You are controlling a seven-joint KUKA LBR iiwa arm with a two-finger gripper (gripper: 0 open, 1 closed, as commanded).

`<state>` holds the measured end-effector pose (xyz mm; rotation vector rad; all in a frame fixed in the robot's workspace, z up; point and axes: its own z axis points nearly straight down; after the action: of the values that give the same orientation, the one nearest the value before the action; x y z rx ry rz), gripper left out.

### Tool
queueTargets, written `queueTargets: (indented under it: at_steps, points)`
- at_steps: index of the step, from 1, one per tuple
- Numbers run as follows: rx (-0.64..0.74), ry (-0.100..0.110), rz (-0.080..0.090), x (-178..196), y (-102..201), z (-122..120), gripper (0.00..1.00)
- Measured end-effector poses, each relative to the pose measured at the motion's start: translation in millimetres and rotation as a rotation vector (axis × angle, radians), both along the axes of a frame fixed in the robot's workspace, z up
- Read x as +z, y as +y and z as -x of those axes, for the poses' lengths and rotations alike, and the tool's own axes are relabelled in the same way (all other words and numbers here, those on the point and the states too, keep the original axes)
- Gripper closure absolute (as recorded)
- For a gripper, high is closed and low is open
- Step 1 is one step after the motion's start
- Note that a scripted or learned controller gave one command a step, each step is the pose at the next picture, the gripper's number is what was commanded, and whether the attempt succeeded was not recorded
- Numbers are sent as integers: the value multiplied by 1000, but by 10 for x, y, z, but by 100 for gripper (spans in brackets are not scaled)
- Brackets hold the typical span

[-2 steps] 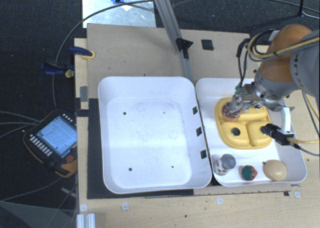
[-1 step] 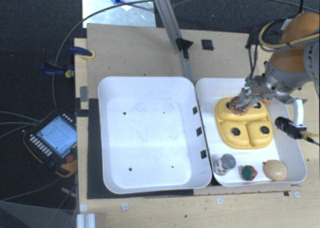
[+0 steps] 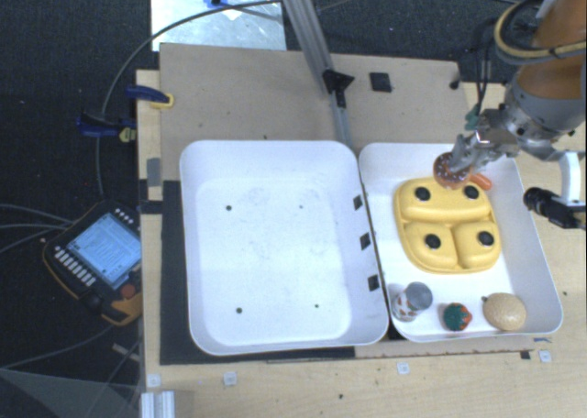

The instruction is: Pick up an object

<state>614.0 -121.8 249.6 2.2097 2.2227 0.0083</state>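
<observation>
I see the desk carrying two bins. The left bin offers wide open floor. In the right bin, a yellow tray fills the middle; a beige ball, green ball and grey cup line its near edge. The end effector sits at the tray's far edge over a reddish object; grip I cannot tell.

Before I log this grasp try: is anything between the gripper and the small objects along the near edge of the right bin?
Yes. The gripper sits at the far end of the right bin, and the big yellow block lies between it and the small ball, the beige egg-shaped object and the grey object.
</observation>
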Motion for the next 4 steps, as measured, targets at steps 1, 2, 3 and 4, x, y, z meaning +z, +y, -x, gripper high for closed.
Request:
queueTargets:
  at_steps: [1,2,3,4]
  points:
    - [0,5,-1,117,3,-10,100]
    - [4,7,-3,157,525,118,100]
    - [5,9,-4,21,1132,275,100]
    - [3,8,-3,-19,1542,423,100]
